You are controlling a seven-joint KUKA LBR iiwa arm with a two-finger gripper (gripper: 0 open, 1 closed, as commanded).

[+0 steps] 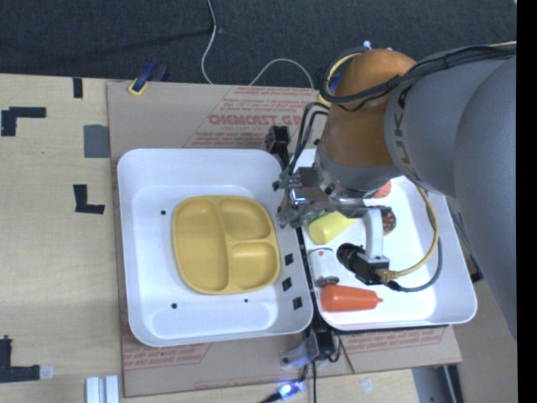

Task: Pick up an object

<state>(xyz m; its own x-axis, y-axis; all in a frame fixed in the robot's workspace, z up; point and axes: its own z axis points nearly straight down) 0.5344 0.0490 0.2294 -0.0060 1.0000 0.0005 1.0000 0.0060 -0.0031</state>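
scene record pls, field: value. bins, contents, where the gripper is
left bin: shallow white plastic bin, holding a yellow three-compartment plastic plate
right bin: shallow white plastic bin, holding a pale yellow block, an orange carrot-shaped toy and a small white object
part hidden: reddish item beside the arm
gripper: over the divide between bins, next to the pale yellow block
held: cannot tell

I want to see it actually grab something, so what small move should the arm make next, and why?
Probably ease the tool across and down onto the pale yellow piece: it lies just beside the tool, near the left wall of the right bin. The orange carrot lies farther off, toward the near edge, and the yellow plate in the left bin looks too wide to grip.
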